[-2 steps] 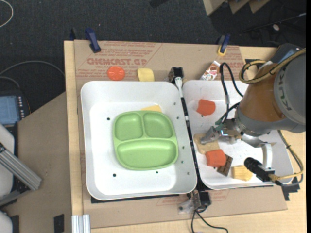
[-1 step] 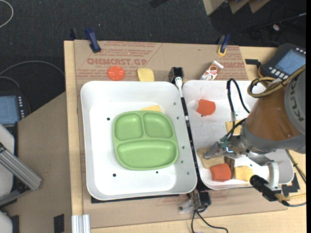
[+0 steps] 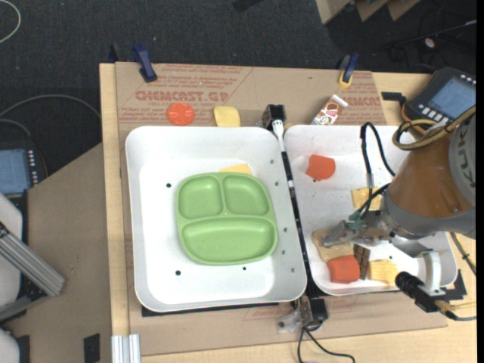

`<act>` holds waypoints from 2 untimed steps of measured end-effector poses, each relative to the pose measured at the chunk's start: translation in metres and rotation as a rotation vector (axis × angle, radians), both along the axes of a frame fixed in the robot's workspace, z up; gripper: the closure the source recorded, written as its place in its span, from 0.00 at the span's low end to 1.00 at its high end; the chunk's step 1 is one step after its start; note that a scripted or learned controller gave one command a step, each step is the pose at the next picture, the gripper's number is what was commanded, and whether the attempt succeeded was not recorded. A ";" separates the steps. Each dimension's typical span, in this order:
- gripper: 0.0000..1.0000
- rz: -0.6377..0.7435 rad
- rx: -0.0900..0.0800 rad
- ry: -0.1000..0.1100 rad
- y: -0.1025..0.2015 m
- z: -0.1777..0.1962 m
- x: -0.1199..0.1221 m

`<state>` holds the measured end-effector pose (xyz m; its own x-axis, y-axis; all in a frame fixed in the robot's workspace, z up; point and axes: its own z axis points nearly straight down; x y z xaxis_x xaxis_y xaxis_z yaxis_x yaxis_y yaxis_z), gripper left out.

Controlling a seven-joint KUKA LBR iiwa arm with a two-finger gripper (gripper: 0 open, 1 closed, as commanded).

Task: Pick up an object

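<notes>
We see the gripper [image 3: 354, 229] low in the right bin [image 3: 336, 146], just above a red block [image 3: 344, 269] near the bin's front edge; we cannot tell its state. Another red block [image 3: 321, 166] lies toward the bin's back. The green tray [image 3: 225, 218] fills the left bin [image 3: 151, 203].

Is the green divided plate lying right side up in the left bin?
Right side up: the green divided plate shows its three hollow compartments facing upward.

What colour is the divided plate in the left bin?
Light green, seen clearly in the camera view: the divided plate has three compartments.
</notes>
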<state>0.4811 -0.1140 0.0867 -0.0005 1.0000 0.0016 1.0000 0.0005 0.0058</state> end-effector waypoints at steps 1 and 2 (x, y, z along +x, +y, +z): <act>0.00 0.001 -0.003 0.000 -0.019 0.000 0.046; 0.00 0.004 -0.003 -0.002 0.024 0.000 0.079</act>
